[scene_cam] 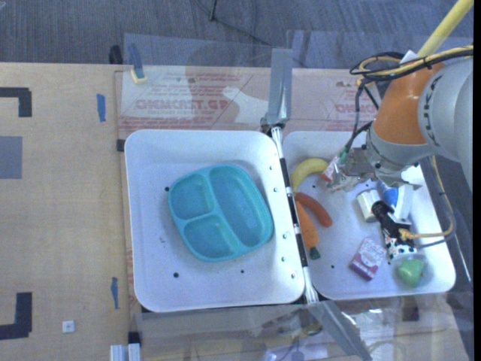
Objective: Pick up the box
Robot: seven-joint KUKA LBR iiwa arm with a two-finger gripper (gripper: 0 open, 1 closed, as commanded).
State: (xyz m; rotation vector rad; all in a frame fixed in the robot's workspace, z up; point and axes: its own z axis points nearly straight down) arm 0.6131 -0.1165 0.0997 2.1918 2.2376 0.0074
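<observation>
the task is at its approach step: the box (367, 258), a small pink one, lies alone on the floor of the right bin (436, 235), in the lower part of that bin at the lower right of the frame, with nothing gripping it. the hand (340, 175) hangs over the upper part of the same bin, just right of the banana (308, 170) and apart from the box; whether the hand is open or closed cannot be told from this slanted view. as a judgement, the next move calls for the hand to travel down-frame and a little to the right until it is over the box, line up across its narrower sides, and descend without nudging the green fruit (409, 271) lying near the box on its right. by count there are two white bins on the bench (60, 201), the left bin (150, 277) holding one teal divided plate (219, 213); the right bin holds one box, one banana, one red sausage (314, 209), one carrot (307, 232) and one green fruit.
</observation>
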